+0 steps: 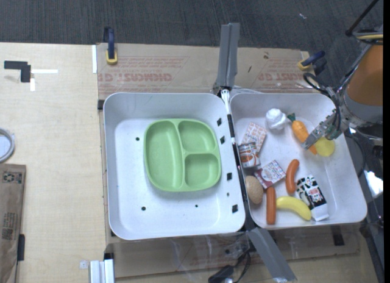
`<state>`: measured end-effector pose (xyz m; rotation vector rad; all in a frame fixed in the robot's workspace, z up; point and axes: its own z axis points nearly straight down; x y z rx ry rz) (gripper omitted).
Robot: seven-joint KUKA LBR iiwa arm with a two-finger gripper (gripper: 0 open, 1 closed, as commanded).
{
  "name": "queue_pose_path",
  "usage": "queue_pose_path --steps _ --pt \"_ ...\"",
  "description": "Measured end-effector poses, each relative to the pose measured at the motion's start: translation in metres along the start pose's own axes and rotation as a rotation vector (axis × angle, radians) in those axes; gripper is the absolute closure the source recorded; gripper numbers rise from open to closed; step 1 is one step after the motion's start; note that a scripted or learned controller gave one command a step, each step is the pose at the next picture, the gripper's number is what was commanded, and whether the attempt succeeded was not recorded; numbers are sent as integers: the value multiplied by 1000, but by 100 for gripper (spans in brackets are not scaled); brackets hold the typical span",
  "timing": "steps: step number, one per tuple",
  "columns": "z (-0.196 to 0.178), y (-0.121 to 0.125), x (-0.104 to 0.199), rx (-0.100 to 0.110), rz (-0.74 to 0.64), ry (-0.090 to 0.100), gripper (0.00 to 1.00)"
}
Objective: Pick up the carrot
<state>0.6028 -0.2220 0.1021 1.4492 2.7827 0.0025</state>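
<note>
The carrot [299, 130] is short and orange with a green top. It lies in the upper right part of the right bin [347, 172], tilted with its green end toward the back left. My gripper [316, 138] reaches in from the right and sits low just to the right of the carrot, touching or nearly touching its lower end. A yellow lemon [326, 147] lies right beside the gripper tip. The view does not show anything lifted.
The right bin also holds a white round item [275, 119], snack packets [255, 135], a small can [247, 154], two sausages [292, 175], a banana [294, 208], a brown egg-like item [253, 190] and a small carton [312, 193]. A green divided plate [183, 154] lies in the left bin [122, 172].
</note>
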Motion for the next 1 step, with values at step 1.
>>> queue_pose_path --steps 1 --pt "-82 4 28 3 389 1 100"
